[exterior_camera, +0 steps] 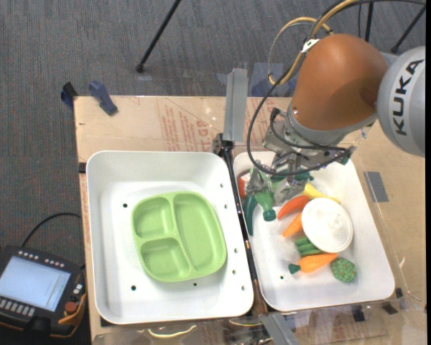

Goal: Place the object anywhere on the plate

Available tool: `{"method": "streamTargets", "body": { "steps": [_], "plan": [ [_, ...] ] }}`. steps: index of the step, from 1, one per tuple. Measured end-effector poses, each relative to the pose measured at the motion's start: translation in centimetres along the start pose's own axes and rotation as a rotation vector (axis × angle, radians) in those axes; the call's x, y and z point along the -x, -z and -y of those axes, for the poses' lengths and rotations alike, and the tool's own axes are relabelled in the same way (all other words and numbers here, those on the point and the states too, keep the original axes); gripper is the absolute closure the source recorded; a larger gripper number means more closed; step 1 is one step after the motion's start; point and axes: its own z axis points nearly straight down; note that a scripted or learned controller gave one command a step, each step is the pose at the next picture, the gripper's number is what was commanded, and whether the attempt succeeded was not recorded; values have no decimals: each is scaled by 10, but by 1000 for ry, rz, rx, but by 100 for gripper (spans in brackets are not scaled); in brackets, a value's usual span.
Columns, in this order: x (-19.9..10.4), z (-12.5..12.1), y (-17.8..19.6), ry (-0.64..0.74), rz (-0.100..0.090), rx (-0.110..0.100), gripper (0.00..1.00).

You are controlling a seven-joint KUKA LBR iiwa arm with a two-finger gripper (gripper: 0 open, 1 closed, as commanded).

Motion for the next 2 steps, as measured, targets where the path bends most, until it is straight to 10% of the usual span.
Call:
{"method": "streamTargets", "body": {
  "steps": [1, 2],
  "plan": [
    [53, -52, -13, 249, 1, -7, 100],
    [53, -52, -13, 249, 1, -8, 0]
  ]
}}
